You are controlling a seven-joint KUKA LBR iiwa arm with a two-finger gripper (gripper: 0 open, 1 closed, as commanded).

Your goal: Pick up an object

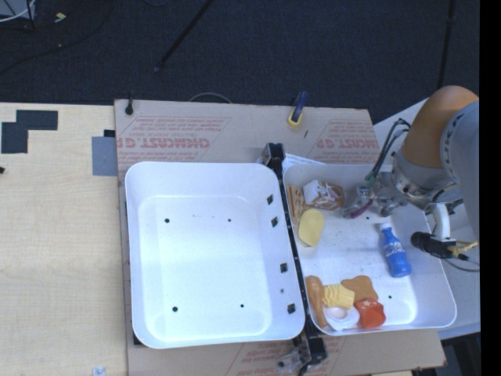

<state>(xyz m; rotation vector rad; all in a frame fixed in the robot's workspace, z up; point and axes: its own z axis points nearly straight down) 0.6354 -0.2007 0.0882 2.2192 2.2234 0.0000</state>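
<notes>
Camera view: the gripper (362, 204) hangs low over the far half of the right bin (354, 245), with the arm reaching in from the right.
Gripper state: cannot tell from this slant; no thing is seen held.
Likely target: none is singled out. The bottle (395, 251) and the packet (322, 193) lie nearest the gripper, one on either side.
Bottle: blue, lying on its side near the bin's right wall. Judged light, stiff and smooth, so apt to roll. Best taken across the body at mid-length.
Packet: crumpled, pale and brown, at the far left of the same bin. Judged light, soft and crinkly. A pinch on its bunched middle should serve, though it may slip or deform.
Lemon (311, 227): yellow and rounded, just beside the wall between the bins. Judged a light, hard, slippery toy. Take it across its narrow width.
Near cluster: bun (315, 291), corn (338, 295), biscuit (361, 286), egg (337, 316) and red piece (371, 315) lie touching one another at the near end. Judged too crowded for a clean closing.
Obstacles: the bin walls. The bottle has bare floor on its left side only, and the lemon on its right.
Left bin (203, 249): alongside on the table (55, 249), well apart from the gripper.
</notes>
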